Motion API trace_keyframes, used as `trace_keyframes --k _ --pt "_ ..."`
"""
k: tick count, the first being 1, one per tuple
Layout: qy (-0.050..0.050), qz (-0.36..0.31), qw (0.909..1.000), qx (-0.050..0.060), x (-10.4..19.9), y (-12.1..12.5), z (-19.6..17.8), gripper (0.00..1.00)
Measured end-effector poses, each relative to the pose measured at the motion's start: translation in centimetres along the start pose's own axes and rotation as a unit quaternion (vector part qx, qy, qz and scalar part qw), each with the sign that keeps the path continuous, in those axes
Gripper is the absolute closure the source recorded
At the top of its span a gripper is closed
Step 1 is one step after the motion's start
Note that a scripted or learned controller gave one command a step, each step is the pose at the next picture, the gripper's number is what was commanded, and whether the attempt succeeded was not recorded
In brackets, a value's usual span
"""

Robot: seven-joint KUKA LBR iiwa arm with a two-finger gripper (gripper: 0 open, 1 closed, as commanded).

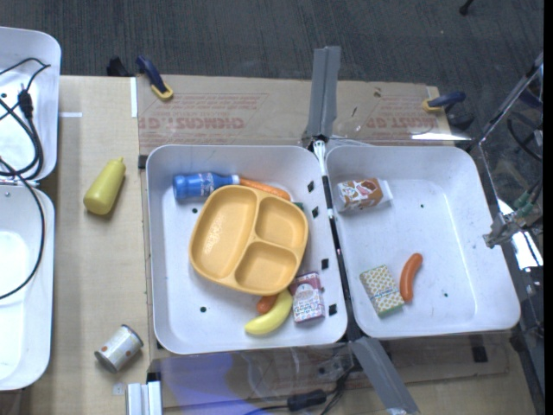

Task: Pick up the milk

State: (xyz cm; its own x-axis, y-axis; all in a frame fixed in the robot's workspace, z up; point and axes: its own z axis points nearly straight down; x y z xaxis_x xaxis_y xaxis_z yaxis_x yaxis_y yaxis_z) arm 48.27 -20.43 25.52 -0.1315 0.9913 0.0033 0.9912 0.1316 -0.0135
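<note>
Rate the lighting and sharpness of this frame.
Camera view: light is even and soft, with faint shadows under the yellow plate; the white bins are bright but keep detail; small print on the cartons is too soft to read; the right side is cluttered and blurry.

Two white bins: left bin [164, 232], right bin [458, 232]. Two cartons: one [308, 298] at 5 o'clock in the left bin, one [360, 194] at 10 o'clock in the right. One yellow divided plate [249, 239]. One blue bottle [200, 184]. One banana [270, 316]. One sausage [410, 276].

One fixed camera looks down aslant on both white bins [164, 258].
</note>
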Motion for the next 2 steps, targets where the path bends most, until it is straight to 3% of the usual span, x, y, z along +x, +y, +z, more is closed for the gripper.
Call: trace_keyframes --k 1,2 --pt "0.0 0.0 1.0 0.0 0.0 0.0 0.0 0.0" --pt "0.001 0.0 1.0 0.002 -0.05 0.08 -0.63 1.0"
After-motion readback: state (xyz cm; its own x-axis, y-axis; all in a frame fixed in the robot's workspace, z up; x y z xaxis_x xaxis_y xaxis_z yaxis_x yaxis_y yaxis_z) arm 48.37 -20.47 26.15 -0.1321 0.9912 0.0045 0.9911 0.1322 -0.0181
